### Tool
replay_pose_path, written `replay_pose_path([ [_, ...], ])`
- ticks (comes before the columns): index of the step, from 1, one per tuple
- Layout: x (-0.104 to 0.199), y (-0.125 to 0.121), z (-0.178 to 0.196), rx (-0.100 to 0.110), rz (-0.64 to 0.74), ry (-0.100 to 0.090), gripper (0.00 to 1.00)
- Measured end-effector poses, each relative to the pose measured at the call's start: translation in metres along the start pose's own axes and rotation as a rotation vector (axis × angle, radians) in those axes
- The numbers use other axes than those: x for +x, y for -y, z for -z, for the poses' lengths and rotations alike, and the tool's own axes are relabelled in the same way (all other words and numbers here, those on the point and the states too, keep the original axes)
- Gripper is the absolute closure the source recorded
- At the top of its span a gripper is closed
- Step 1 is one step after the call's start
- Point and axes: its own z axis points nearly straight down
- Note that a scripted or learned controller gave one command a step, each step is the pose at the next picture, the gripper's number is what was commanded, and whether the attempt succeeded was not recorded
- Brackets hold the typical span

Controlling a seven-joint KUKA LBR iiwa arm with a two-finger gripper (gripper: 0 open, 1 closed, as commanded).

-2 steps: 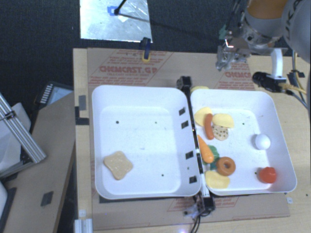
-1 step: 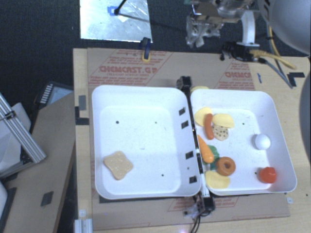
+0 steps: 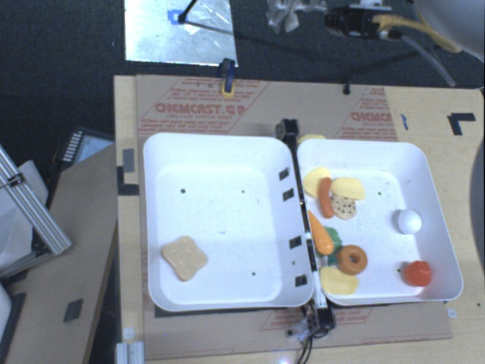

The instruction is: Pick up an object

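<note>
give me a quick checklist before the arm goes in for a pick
1. Objects to pick are in view: ok, the right bin holds a carrot, donut, white ball and tomato.
2. An isolated target: ok, the cracker lies alone in the left bin.
3. Clutter: not ok, items crowd the right bin's left wall.
4. Gripper away from the bins: ok, beyond the bench's far edge.
5. Finger state: cannot tell.
</note>
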Motion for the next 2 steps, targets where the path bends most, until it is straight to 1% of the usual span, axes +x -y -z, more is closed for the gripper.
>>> replay_pose_path([
  [1,0.058,0.07,0.0,0.015,-0.002,0.003,1.0],
  [2,0.072,0.16,0.001,0.014,-0.003,0.002,1.0],
])
